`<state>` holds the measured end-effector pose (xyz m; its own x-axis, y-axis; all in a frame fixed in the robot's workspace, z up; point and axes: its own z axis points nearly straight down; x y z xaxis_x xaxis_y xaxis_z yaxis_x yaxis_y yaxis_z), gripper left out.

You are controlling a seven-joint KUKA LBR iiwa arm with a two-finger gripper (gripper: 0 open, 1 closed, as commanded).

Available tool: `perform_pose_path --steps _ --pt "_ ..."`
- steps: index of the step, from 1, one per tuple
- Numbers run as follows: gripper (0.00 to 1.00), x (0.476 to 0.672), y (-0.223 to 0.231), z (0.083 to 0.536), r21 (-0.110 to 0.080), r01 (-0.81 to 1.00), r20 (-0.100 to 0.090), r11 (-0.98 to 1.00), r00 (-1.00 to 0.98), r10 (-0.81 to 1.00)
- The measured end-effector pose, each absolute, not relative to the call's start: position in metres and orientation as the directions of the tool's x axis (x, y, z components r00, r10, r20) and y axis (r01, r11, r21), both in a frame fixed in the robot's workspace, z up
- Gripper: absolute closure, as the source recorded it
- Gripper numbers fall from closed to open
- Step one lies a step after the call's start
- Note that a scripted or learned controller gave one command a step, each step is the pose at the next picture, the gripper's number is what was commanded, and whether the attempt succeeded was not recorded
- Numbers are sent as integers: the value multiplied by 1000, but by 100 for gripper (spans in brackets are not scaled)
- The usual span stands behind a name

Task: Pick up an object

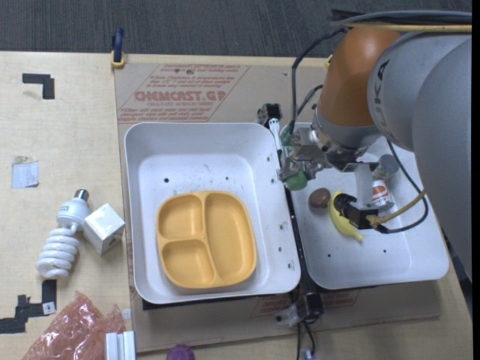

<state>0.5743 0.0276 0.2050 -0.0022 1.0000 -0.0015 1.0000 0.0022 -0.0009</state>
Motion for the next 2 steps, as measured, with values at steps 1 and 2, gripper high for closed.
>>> perform_pose_path --steps 1,2 --pt "100 620 92 192 -1 1000 -2 2 -2 1000" --pt "100 611 128 198 -1 1000 -2 2 -2 1000"
